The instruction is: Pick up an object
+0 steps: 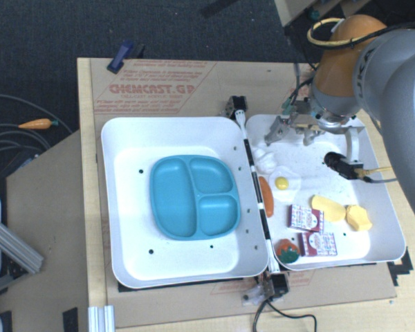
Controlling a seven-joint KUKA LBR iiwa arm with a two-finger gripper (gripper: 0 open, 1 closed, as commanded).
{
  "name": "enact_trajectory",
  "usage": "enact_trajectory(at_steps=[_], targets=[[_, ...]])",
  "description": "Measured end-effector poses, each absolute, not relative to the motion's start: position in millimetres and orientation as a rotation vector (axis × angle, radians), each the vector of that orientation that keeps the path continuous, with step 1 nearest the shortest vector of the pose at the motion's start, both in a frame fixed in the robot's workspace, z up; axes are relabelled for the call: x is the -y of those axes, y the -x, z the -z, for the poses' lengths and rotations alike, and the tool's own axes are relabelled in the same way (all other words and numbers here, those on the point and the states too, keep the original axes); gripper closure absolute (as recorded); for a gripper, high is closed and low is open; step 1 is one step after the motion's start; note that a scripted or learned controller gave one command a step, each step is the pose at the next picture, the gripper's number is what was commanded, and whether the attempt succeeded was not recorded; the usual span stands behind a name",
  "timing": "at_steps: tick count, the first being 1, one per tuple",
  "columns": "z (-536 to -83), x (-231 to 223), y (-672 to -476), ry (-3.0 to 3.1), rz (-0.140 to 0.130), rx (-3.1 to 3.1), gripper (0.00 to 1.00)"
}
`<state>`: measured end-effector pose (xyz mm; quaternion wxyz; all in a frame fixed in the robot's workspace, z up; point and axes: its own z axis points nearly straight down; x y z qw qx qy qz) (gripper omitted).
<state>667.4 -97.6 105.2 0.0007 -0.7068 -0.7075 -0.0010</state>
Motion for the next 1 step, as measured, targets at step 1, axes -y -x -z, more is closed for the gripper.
enact_trajectory(at_steps=[1], targets=[[-115.6, 97.1, -668.1, 2.220, 0.007, 2.222, 1.00]])
